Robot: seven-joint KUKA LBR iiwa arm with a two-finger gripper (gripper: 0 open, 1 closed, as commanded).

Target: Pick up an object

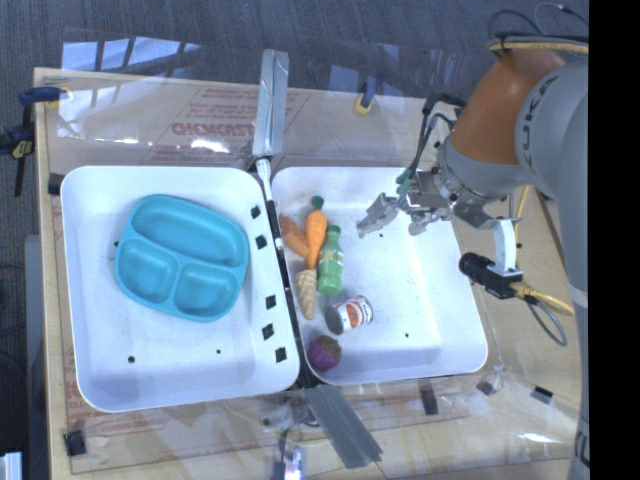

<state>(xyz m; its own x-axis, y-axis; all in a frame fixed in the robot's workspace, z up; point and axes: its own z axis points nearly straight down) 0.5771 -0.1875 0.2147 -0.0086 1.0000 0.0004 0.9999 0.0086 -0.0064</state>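
From above, the gripper (384, 218) hangs over the right bin (440, 308) with fingers seemingly apart and holding nothing, while the carrot (316, 236), green bottle (330, 261), small can (351, 314) and purple object (323, 352) lie along the bin's left side.

Two white bins (440, 343), one blue tray (182, 258), two carrots (316, 234), one green bottle (330, 261).

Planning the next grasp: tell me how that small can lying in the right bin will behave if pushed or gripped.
The small can lies on its side, so a push across its length would probably set it rolling. It looks rigid and smooth, so fingers may slip on the curve. The purple ball and green bottle close by might get bumped.
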